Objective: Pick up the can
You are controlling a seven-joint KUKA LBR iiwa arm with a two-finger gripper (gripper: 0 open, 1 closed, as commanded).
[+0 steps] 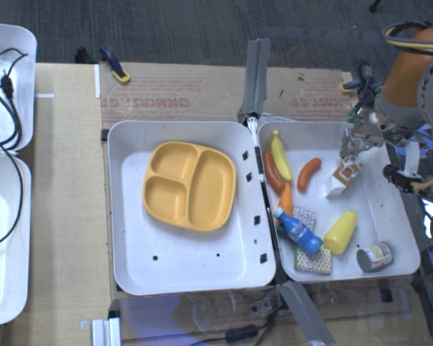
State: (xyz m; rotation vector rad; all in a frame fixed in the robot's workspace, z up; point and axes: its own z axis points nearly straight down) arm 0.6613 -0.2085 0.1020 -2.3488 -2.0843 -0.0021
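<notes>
The can (375, 256) lies on its side in the near right corner of the right bin (403, 209), silver with a pale label. My gripper (353, 148) hangs over the far right part of that bin, well beyond the can. It is just above a small white and brown carton (344, 176). The grey arm with its orange band (410, 78) comes in from the upper right.
The right bin also holds a banana (280, 155), two sausages (309, 173), a carrot (286, 199), a blue bottle (300, 232), a yellow bottle (340, 232) close left of the can, and a sponge (314, 260). A yellow divided plate (190, 186) sits in the left bin (126, 215).
</notes>
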